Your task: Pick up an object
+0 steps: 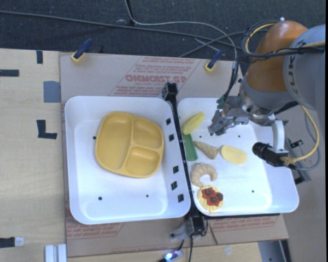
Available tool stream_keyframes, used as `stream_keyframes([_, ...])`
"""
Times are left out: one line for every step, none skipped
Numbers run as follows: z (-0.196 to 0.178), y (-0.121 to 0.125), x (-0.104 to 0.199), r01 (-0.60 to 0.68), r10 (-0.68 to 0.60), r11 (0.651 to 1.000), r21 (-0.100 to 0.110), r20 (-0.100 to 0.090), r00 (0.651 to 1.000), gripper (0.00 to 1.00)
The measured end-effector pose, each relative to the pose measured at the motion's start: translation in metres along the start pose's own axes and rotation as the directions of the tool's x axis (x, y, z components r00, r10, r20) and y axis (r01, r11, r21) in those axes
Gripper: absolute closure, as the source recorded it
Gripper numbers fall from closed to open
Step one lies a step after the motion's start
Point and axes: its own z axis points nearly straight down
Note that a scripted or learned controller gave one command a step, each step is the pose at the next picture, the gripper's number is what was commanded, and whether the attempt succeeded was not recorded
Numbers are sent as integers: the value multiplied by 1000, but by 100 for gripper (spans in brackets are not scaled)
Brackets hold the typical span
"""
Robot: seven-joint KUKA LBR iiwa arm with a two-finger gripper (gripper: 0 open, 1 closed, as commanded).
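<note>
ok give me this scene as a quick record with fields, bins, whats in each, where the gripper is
left bin: shallow white bin holding a yellow divided plastic plate
right bin: shallow white bin holding toy food
right bin items: yellow corn cob, green stick, tan cone, yellow oval slice, beige croissant, small pizza with red toppings
gripper: two-finger gripper over the right bin, right of the corn cob
held: nothing seen between its fingers

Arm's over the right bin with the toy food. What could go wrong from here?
1. The food is bunched: the cone, yellow slice and croissant lie close together, so the tool may nudge a neighbour or catch two.
2. The corn and green stick lie along the divider, leaving little finger room there.
3. The pizza looks flat, likely hard to pinch.
</note>
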Motion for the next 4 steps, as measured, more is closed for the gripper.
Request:
stream_keyframes([-9, 20, 53, -1, 1, 1000, 0, 0, 1000, 100])
stream_keyframes([3, 45, 108, -1, 1, 1000, 1, 2, 1000, 100])
stream_keyframes([12, 72, 154, -2, 2, 1000, 1, 2, 1000, 100])
stream_keyframes([11, 72, 151, -5, 5, 1000, 1, 4, 1000, 0])
